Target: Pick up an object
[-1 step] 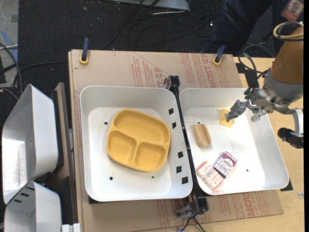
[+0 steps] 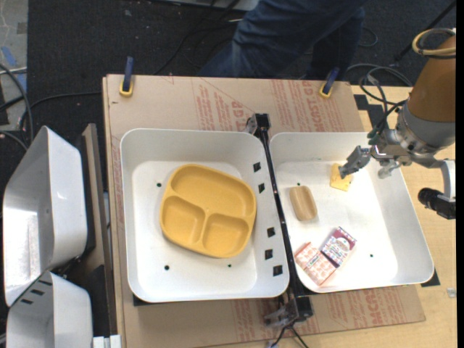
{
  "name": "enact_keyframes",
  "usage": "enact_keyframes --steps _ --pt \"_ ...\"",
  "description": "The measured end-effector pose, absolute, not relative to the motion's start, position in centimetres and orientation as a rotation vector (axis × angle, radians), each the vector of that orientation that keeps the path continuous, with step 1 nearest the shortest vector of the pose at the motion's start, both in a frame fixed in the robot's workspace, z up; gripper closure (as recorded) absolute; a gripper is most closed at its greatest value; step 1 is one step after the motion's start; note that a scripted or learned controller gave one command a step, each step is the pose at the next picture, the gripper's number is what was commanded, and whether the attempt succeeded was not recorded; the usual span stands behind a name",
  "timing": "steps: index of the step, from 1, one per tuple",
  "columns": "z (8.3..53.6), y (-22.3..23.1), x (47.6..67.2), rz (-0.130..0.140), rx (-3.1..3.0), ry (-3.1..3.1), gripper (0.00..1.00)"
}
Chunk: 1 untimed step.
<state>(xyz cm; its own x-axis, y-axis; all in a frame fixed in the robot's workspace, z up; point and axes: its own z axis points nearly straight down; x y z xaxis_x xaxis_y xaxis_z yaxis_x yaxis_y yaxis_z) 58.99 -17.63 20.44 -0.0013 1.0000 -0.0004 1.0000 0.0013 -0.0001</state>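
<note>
Yellow wedge flat, right bin's far side.

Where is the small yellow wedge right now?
The yellow wedge lies in the right bin, near its back, just under the gripper.

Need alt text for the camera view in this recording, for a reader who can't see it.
The gripper hangs over the right bin, just above a small yellow wedge. The same bin holds a tan bread roll and two small printed packets. The left bin holds a yellow divided plate.
</note>
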Motion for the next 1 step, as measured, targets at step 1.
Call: enact_keyframes --steps 1 --pt "14.78 -18.57 59.12 -0.005 2.227 2.221 0.00"
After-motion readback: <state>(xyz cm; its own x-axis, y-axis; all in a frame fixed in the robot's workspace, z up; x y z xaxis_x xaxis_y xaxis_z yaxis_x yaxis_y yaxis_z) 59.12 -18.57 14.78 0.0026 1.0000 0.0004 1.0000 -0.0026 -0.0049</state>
